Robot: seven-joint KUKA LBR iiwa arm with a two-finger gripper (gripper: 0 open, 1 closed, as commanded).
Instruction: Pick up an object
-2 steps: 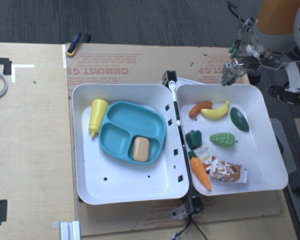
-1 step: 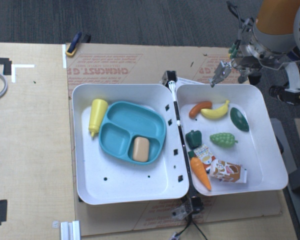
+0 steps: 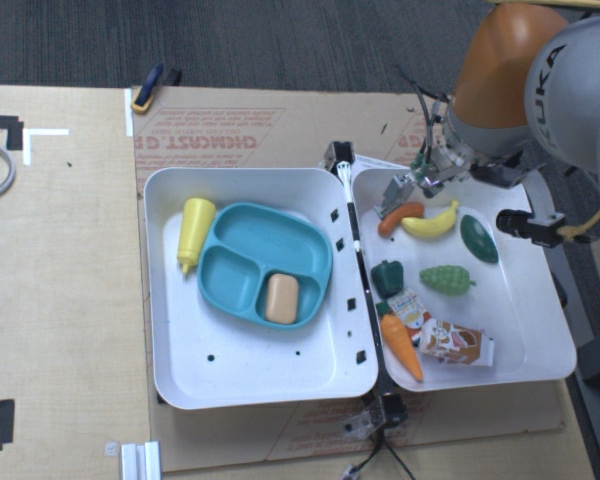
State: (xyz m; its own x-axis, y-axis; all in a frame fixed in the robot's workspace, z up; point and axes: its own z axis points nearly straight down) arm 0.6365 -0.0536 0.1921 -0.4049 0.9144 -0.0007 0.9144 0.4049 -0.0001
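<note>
My gripper [image 3: 404,192] hangs low over the back left corner of the right bin [image 3: 540,358]. Its tip is just above the far end of a small red-orange sausage [image 3: 400,218]. A yellow banana [image 3: 430,223] lies right beside that sausage. I see nothing lifted off the bin floor. Further right rests a dark green oval fruit [image 3: 478,238]. A bumpy light green vegetable [image 3: 447,279], a dark green pepper [image 3: 386,276], a carrot [image 3: 401,346] and a snack packet [image 3: 452,342] lie nearer the front.
The left bin [image 3: 230,373] holds a blue divided tray [image 3: 242,268] with a tan bread piece [image 3: 281,298] in it, and a yellow bottle [image 3: 194,231] beside the tray. The arm's orange band [image 3: 505,53] and grey body cover the bench's back right.
</note>
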